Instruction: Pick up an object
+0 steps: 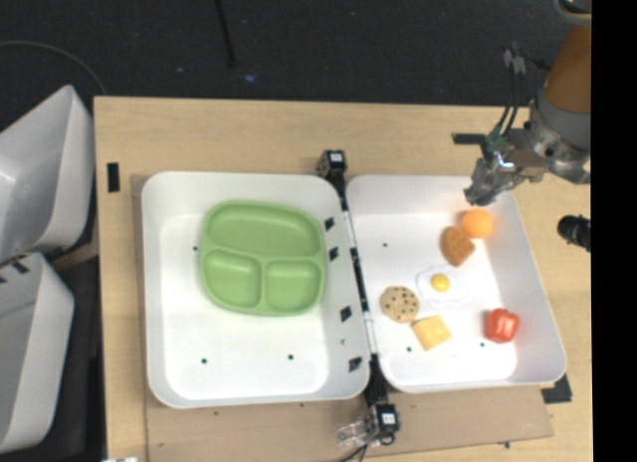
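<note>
1. Camera view, looking down at a slant: pale wooden surface [249, 131] bearing two shallow white bins side by side.
2. Left bin [169, 350], centre-left of frame: holds a green divided plate [264, 256], three compartments, lying flat in the bin's upper half.
3. Right bin [398, 211], centre-right of frame: holds six small items, all in its right and lower part.
4. Orange ball [479, 223], upper right of that bin; a tan, bread-like piece [457, 246] touches it at lower left.
5. Fried-egg toy [440, 284], white with yellow yolk, just below the tan piece.
6. Round speckled cookie [399, 303] to the egg's lower left; yellow cheese wedge [431, 332] just below and between them.
7. Red pepper-like item [502, 326], lower right of the bin, apart from the rest.
8. Arm [569, 82] enters at upper right of frame, orange band showing.
9. Pincer [485, 187] hangs over the right bin's upper right corner, just above the orange ball. Nothing seen between its tips; how far apart they stand, cannot tell.
</note>
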Motion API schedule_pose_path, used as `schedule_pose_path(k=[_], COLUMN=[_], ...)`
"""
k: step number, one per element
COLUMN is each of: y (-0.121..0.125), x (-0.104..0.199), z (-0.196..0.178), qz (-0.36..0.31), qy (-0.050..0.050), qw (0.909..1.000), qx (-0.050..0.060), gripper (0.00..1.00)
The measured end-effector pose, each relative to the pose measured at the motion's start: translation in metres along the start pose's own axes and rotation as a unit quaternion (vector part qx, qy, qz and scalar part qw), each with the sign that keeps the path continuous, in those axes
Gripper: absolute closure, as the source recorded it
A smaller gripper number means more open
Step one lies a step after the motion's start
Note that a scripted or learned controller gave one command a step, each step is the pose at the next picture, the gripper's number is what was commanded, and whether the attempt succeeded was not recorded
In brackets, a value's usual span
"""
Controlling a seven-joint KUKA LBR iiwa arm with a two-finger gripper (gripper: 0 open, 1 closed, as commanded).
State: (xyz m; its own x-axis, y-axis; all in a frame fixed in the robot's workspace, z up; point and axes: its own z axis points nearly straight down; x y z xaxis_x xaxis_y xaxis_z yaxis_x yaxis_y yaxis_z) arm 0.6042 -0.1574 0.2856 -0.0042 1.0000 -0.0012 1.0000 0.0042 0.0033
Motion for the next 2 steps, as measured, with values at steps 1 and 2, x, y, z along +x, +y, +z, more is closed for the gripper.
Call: schedule_pose_path(k=[1, 2], y=[-0.003, 0.002], x=[0.052, 0.103], z=[-0.002, 0.015], qz=[-0.001, -0.001], qy=[0.001, 0.001], qw=[1.0000, 1.0000], qx=[0.001, 0.002], gripper=[1.00, 1.00])
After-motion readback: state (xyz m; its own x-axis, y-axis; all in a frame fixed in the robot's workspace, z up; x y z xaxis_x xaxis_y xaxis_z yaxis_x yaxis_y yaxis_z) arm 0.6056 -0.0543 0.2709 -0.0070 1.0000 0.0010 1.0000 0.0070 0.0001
